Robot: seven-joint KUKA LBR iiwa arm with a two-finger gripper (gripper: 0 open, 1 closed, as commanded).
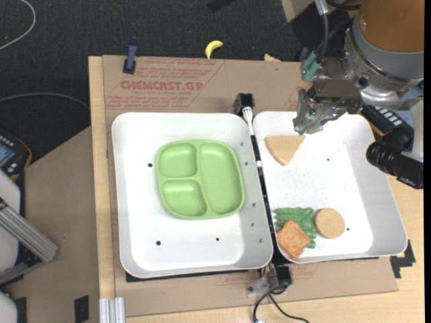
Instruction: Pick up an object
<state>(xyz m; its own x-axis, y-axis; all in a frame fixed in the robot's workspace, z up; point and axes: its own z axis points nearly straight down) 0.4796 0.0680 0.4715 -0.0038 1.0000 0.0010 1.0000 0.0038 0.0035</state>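
- Currently, the gripper (307, 122) hangs over the far left corner of the right bin (350, 173), directly above the upper edge of the tan wedge (283, 148).
- Gripper opening: the tip is dark and seen from above against its own housing, so whether it is spread or closed cannot be made out. Contact with the wedge cannot be judged either.
- The tan wedge lies flat on the right bin's floor, near the wall shared with the left bin (135, 147), pointed end toward the near side.
- Arm (387, 52): cut off by the top and right edges of the view. It covers the right bin's far right corner.
- Near left corner of the right bin holds three items clustered together: a green leafy piece (295, 216), an orange chunk (292, 239) overlapping its near edge, and a round tan disc (330, 223) just beside both (exact kind of each is hard to tell).
- A green divided plate (200, 179), three compartments, sits in the middle of the left bin.
- A black clip (244, 103) sits at the far end of the seam between the bins.
- On the cardboard sheet (168, 83) beyond the bins lies a small blue object (130, 56), too small to identify. A small yellow banana-shaped item (213, 48) lies at the sheet's far edge.
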